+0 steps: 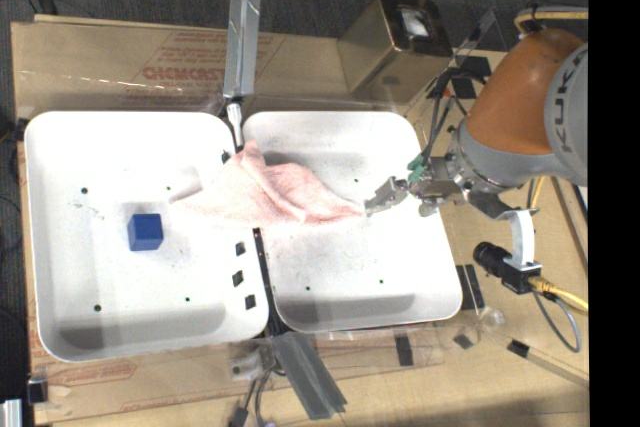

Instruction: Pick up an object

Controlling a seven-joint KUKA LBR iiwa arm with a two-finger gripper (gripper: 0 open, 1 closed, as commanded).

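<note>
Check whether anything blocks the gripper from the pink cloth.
Nothing visible does. The gripper sits in the right bin, right at the near end of the pink cloth, which drapes over the divider into the left bin.

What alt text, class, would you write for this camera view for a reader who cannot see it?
A robot arm's gripper reaches from the right to the edge of a pink cloth draped across the divide between two white bins. A blue cube sits alone in the left bin; most of the cloth lies in the right bin.

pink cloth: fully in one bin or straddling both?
Straddling. The pink cloth lies bunched across the divider: most in the right bin, a pale edge trailing into the left bin, which also holds the blue cube.
</note>
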